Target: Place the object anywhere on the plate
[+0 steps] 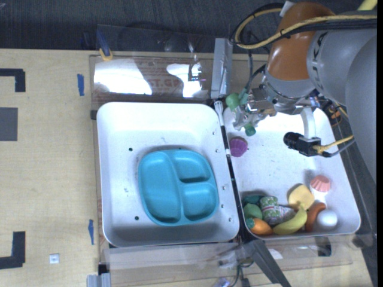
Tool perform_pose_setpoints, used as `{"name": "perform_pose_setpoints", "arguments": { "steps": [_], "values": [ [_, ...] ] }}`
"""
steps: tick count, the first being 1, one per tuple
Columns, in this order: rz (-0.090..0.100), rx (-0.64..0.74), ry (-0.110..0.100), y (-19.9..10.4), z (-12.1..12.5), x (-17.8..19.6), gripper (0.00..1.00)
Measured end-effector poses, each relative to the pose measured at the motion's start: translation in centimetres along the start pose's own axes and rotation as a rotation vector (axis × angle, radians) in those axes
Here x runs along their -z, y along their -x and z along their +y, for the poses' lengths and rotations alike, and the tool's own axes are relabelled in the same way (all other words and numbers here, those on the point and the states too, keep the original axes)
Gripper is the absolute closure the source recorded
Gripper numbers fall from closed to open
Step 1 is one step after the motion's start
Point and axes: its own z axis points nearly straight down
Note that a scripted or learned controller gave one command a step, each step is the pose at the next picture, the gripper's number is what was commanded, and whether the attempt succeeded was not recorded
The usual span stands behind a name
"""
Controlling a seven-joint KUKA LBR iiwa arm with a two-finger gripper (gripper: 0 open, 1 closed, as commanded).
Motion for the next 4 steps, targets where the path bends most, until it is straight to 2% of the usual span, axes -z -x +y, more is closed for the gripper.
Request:
{"name": "perform_pose_setpoints", "arguments": {
  "steps": [1, 2, 3, 4],
  "values": [
    [-0.001, 0.499, 0.004, -3.2, -2.9, 5.6, 1.00],
    [-0.001, 0.500, 0.006, -3.2, -2.7, 6.4, 1.00],
    [0.000, 0.631, 0.003, -8.7, -8.1, 6.2, 1.00],
    [-0.004, 0.542, 0.011, -9.7, -7.7, 15.7, 1.00]
  ]
}}
